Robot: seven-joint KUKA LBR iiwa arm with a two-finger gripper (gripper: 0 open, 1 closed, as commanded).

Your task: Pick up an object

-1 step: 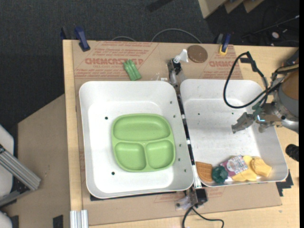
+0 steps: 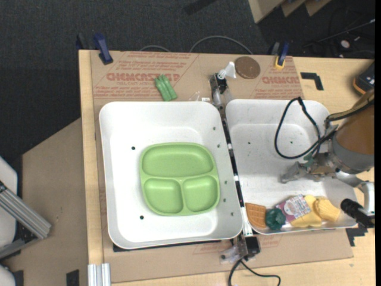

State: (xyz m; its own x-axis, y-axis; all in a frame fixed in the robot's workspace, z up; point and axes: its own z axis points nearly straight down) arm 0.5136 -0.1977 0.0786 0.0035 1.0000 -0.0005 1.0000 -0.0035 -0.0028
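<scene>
A: Where did the arm (image 2: pixel 357 139) stand?

B: It reached in over the right bin (image 2: pixel 262 115), at that bin's right side. The gripper (image 2: pixel 296 173) hung low over the bin's floor, just above the heap of objects at the bin's near edge.

A: Was the gripper holding anything?

B: Nothing showed between its fingers. How far they were spread could not be told; they were small and grey against the white floor.

A: And the objects to pick?

B: They lay along the right bin's near wall: a tan waffle (image 2: pixel 255 214) at the near left corner, a dark green piece (image 2: pixel 274 219) touching it, then a pink-and-white packet (image 2: pixel 295 207), and a yellow item (image 2: pixel 321 211) further right. All rested on the bin's floor, apart from the gripper.

A: What else lay about that bin?

B: A black cable (image 2: pixel 284 130) looped over its floor toward the arm. The left bin (image 2: pixel 119 177) sat touching it on the left and held a green tray (image 2: pixel 178 179) with three compartments. Behind the bins, on the cardboard (image 2: pixel 196 67), lay a green clip (image 2: pixel 166 89) and a brown disc (image 2: pixel 247 68).
</scene>
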